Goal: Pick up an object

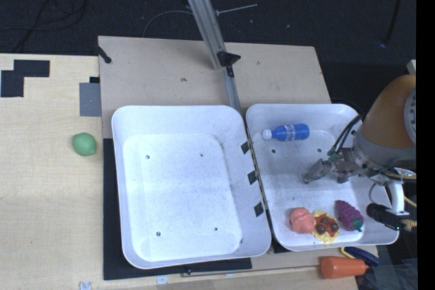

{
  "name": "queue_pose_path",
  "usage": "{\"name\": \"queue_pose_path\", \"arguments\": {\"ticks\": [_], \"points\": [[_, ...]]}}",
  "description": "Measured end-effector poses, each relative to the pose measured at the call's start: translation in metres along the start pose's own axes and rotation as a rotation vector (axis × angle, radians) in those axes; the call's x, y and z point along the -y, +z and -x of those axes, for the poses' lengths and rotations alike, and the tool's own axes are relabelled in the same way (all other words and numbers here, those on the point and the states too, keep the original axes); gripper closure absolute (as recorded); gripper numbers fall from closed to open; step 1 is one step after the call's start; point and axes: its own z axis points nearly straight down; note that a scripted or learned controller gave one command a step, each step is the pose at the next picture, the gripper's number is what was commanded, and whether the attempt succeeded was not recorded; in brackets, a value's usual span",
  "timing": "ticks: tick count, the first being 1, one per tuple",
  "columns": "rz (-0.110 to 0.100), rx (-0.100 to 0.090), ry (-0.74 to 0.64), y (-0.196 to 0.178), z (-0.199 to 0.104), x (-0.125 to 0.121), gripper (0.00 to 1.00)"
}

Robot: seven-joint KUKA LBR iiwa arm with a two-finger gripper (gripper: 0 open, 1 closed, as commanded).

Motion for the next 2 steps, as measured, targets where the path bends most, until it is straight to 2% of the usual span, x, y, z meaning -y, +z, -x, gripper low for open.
{"name": "queue_pose_path", "arguments": {"ticks": [1,2], "points": [[0.002,0.000,0.002,-0.012,0.001,0.000,1.00],[0.004,0.001,0.001,-0.057,0.004,-0.008,1.00]]}}
